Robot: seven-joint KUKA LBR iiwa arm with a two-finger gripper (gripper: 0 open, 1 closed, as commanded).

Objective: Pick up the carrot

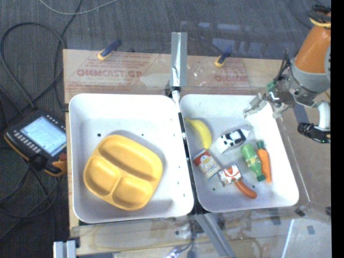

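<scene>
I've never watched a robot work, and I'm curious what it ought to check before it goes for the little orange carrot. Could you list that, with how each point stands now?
1. Target in sight: the small orange toy carrot with a green top lies in the right-hand shallow white bin. Ok.
2. Pincer above the carrot: it hangs near the bin's far right corner, away from the carrot. Not ok.
3. Room around the carrot: a green plastic bottle lies close against its left side. Not ok.
4. Nothing on top of the carrot. Ok.
5. Pincer opening: cannot tell.
6. Pincer holds nothing visible. Ok.
</scene>
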